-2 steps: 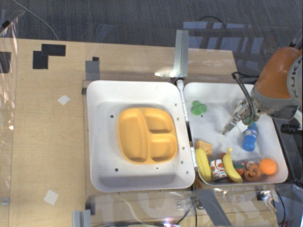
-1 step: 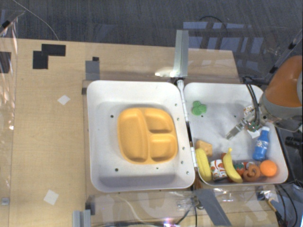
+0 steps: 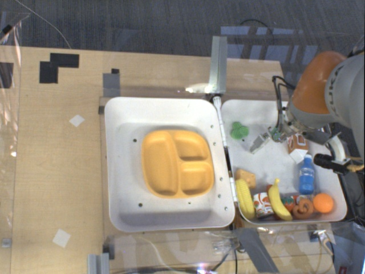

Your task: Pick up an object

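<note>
Far to the tool's left, the left bin (image 3: 114, 170) on the table (image 3: 51, 170) carries a yellow divided tray (image 3: 177, 163), lying flat in the middle and well apart from the arm's work. Across the wall between the bins, the right bin (image 3: 251, 110) holds the things to choose from. A green toy (image 3: 239, 132) lies just left of the tool (image 3: 267, 140), alone on open floor, so it looks the easiest pick. Below the tool, a corn cob (image 3: 244, 197), a can (image 3: 262, 205), a banana (image 3: 279, 200) and a doughnut (image 3: 303, 206) crowd the near wall, probably hard to separate. A blue bottle (image 3: 306, 176) and an orange (image 3: 323, 202) lie to its lower right. The tool hangs low over bare bin floor, tilted; nothing shows between its tips, and I cannot tell whether it is wide or narrow.
</note>
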You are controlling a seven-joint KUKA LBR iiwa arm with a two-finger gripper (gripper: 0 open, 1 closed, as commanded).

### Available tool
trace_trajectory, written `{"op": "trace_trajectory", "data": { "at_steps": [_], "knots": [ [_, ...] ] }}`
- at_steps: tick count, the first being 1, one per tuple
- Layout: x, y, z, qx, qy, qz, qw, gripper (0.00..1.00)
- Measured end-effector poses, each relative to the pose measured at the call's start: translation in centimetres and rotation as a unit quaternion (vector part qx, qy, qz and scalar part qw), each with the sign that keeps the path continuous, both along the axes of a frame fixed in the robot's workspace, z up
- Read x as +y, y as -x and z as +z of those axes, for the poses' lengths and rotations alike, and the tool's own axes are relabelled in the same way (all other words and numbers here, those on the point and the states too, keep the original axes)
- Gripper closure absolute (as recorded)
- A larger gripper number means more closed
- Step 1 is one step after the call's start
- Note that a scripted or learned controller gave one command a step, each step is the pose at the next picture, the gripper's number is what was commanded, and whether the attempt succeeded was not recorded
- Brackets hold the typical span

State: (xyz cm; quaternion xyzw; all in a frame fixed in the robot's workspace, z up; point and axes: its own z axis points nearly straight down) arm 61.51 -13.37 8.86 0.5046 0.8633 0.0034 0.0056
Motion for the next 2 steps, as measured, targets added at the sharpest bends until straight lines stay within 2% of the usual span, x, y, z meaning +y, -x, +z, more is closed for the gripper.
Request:
{"op": "trace_trajectory", "data": {
  "at_steps": [1,2],
  "knots": [
    [1.6,-5.3,0.0,0.010,0.0016,0.010,0.9999,0.00],
    [-2.9,-5.6,21.9,-0.005,0.0017,-0.062,0.9981,0.00]
  ]
}}
